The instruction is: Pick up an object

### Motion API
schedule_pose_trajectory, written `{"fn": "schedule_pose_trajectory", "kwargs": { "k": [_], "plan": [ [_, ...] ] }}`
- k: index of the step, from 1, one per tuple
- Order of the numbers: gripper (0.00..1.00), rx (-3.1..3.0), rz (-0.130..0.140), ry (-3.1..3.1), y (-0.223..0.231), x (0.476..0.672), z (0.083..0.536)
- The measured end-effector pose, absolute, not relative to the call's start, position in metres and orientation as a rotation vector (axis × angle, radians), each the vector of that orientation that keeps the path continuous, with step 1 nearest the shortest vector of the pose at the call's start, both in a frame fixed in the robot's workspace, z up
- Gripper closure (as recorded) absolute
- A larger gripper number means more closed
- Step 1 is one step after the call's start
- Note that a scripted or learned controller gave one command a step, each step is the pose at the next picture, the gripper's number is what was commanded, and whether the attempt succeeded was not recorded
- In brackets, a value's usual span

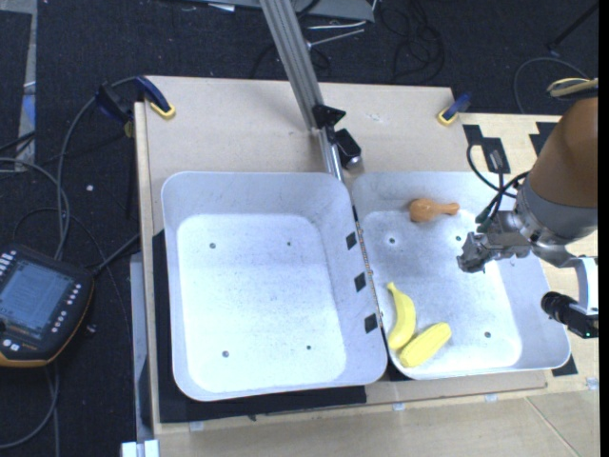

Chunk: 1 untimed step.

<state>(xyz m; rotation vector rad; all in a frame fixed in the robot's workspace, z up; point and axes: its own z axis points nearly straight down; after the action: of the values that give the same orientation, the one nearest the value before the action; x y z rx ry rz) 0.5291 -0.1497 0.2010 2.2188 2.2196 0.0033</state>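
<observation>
In the right bin (495,293) lie three objects. An orange drumstick-shaped toy (430,209) rests near the far wall. A yellow banana (402,314) lies at the bin's near left, with a yellow lemon-like piece (425,345) touching it on the right. My gripper (472,255) hangs over the right bin's middle right, to the right of and a little nearer than the orange toy, well apart from the banana. Nothing shows between its tips.
The left bin (257,284) sits beside the right one, their walls meeting at the centre. A slanted metal pole (300,65) rises from the bench behind the bins. Clamps (157,103) grip the bench's far corners. A pendant (33,303) lies on the floor at left.
</observation>
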Motion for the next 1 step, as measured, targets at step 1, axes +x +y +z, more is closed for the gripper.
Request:
{"fn": "schedule_pose_trajectory", "kwargs": {
  "k": [1],
  "plan": [
    [1.00, 2.218, 0.004, 2.220, -0.1493, 0.5387, 0.2582]
  ]
}}
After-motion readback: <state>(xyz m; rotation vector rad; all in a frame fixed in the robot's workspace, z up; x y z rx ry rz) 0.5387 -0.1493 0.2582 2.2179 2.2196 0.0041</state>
